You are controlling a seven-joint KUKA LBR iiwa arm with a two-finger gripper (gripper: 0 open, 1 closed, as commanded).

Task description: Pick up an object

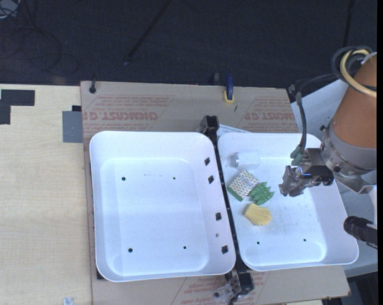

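White left bin (115, 170) | white right bin (318, 246) holds checked packet (243, 183), green piece (262, 192), yellow piece (258, 215), pale item (245, 161) | gripper (291, 188) over right bin, beside green piece; grip state: cannot tell

left bin (108, 170) open, toys (251, 192) crowd right bin (305, 246) (centre-left)

My arm (359, 116): a broad orange band above a grey wrist collar. A black cable (301, 116) and a yellow-ringed hose loop (351, 65) run alongside. The gripper (293, 186) is a small dark metal assembly, grey-black.
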